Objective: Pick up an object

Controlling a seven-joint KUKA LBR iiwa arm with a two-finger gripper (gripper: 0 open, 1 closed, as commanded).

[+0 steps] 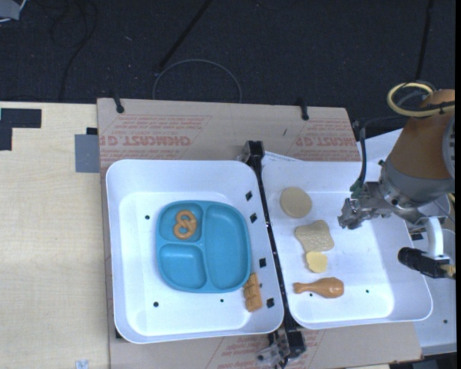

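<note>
On the desk [46,206], we are hovering our claw [352,215] over the right bin [403,302], beside the toast slice [314,236], probably lining up for it; its grip state we cannot tell.

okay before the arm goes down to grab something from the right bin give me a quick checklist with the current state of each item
1. Pickable things in the right bin: ok; round cracker, bread slice, yellow piece, drumstick.
2. Gripper over that bin: ok, near its upper right part.
3. Gripper directly above a target: not ok, it is right of the cracker.
4. Fingers open: cannot tell.
5. Targets apart from one another: not ok, bread and yellow piece touch.
</note>
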